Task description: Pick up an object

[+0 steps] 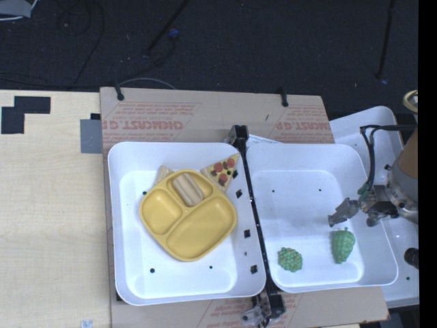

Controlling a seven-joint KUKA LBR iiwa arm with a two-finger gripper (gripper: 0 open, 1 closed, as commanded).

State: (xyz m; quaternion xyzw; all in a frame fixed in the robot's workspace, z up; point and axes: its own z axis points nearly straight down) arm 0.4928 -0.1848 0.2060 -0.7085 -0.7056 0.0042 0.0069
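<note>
My gripper (358, 215) reaches into the right bin (307, 159) from the right and hangs near that bin's right side. Its fingers (339, 215) stand apart, open, with nothing between them. Just below it lies a green pepper-like toy (342, 246) on the bin floor, apart from the fingers. A small bunch of green grapes (289, 259) lies to the left of that toy, near the front wall.
The left bin (126, 251) holds a yellow divided plate (198, 231) with a bread-like piece (186, 187) in one compartment. A toy pizza slice (223, 170) lies at the plate's far right edge. A black divider (249, 203) runs between the bins.
</note>
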